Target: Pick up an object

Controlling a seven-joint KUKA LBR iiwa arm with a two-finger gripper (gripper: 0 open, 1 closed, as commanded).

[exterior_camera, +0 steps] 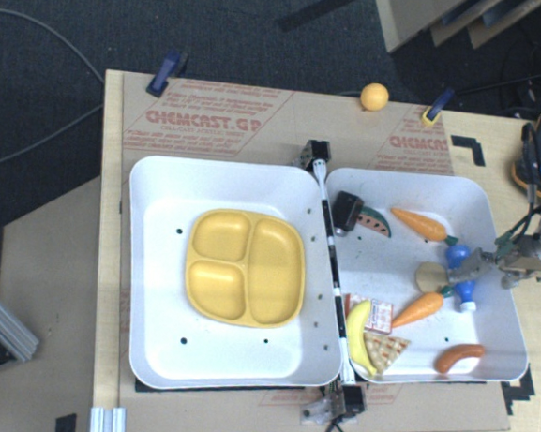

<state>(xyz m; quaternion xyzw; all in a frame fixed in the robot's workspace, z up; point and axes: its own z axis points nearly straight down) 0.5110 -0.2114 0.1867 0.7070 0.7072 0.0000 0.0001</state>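
From the right, the arm reaches low over the right bin (496,216). Its gripper (461,274) has blue tips spread apart, holding nothing. They sit beside a carrot (419,308) and a tan piece (431,275).

A yellow divided plate (245,267) lies in the middle of the left white bin (147,341). Both bins rest on a cardboard sheet (213,121) printed with red lettering, spread over the bench (60,258). Blue clamps (165,74) grip the sheet's far edge, and an orange ball (374,97) sits near the right-hand one.
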